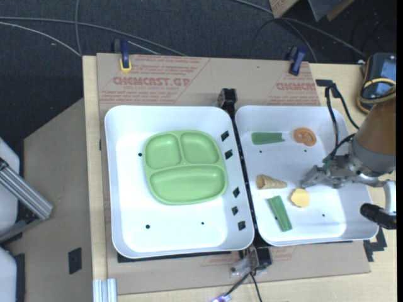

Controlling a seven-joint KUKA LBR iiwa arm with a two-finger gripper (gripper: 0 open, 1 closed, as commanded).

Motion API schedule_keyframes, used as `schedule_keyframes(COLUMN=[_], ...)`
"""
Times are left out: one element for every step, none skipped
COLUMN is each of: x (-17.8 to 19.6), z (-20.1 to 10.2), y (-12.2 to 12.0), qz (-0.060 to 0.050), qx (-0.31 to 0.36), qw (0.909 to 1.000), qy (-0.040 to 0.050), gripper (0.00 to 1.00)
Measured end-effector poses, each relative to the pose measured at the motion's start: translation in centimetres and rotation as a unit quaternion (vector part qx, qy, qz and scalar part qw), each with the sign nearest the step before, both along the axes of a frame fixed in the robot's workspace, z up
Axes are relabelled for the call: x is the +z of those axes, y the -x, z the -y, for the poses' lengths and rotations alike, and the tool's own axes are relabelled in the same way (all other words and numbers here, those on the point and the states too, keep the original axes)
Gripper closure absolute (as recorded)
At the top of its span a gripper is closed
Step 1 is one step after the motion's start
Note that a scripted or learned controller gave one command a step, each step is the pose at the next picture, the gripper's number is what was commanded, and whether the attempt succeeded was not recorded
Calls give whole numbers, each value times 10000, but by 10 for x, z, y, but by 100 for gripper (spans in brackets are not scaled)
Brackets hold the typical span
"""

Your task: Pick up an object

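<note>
The right white bin [352, 231] holds several small items. A yellow chunk [300, 198] lies near its middle and a tan cone-shaped piece [271, 182] sits to its left. A green stick [279, 213] lies toward the front, a second green stick [267, 138] at the back, and an orange ring-like piece [305, 136] beside that one. My gripper [313, 176] reaches in from the right and hangs low over the bin, just above and right of the yellow chunk. I see nothing held in it.
The left white bin [126, 219] holds a green divided plate [185, 167]. A black divider with clips [234, 168] runs between the bins. The grey arm with its orange band [380, 134] stretches over the right bin's right edge. Cables lie beyond the bench.
</note>
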State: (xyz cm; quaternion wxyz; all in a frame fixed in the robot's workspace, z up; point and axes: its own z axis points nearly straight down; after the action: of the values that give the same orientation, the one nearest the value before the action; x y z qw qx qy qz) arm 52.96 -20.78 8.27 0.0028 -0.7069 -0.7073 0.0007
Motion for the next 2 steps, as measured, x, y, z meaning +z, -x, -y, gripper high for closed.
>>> schedule_keyframes(x=[13, 74], z=[1, 7], y=[-1, -7], qz=[26, 50], qx=[-2, 0], qw=[10000, 10000], qy=[7, 26], gripper=[100, 100])
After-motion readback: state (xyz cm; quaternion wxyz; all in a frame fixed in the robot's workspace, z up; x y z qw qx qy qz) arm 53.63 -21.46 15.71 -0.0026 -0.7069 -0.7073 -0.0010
